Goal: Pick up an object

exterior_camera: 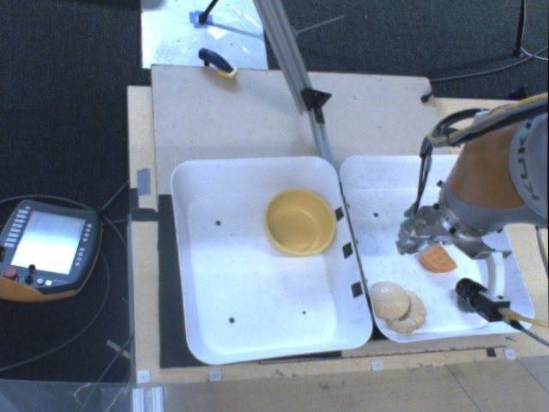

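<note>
A yellow bowl (299, 221) stands upright in the left bin (206, 264), near that bin's far right corner. In the right bin (377, 187) lies a small orange wedge-shaped piece (438, 260) and, near the front, a pale beige shell-shaped object (398, 306). My gripper (412, 239) hangs low over the right bin, just left of the orange piece and close to it. The wrist hides its fingers from above. Nothing is visibly held.
The two white bins meet along a shared rim (352, 247) with black clips. A slanted metal pole (292, 58) reaches down to the bins' far junction. A teach pendant (47, 247) lies off the bench at the left.
</note>
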Action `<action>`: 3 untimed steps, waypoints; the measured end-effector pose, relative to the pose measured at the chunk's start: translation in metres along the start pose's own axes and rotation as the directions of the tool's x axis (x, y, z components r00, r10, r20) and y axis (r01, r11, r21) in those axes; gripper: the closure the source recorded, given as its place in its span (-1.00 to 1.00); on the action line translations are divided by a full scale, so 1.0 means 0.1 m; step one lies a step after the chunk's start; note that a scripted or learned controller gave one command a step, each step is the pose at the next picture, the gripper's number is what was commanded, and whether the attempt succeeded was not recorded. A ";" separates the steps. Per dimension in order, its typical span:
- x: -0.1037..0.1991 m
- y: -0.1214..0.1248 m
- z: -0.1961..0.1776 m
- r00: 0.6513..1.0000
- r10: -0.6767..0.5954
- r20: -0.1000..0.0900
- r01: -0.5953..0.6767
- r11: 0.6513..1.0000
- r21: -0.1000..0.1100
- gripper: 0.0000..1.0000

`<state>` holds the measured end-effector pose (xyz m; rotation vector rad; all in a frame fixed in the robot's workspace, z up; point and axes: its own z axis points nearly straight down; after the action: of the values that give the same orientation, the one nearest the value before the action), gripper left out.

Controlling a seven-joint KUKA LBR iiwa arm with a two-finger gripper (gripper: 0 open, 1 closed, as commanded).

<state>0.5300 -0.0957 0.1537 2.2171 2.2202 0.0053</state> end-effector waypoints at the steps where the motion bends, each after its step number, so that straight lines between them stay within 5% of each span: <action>1: -0.03 -0.08 -0.52 1.000 0.001 0.000 -0.001 1.000 0.001 1.00; 2: -0.03 -0.07 -0.96 1.000 0.001 0.000 -0.001 1.000 0.000 1.00; 3: 0.56 0.05 -0.87 1.000 -0.004 -0.001 0.004 1.000 0.005 1.00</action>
<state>0.5346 -0.0396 0.2408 2.2160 2.2273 0.0016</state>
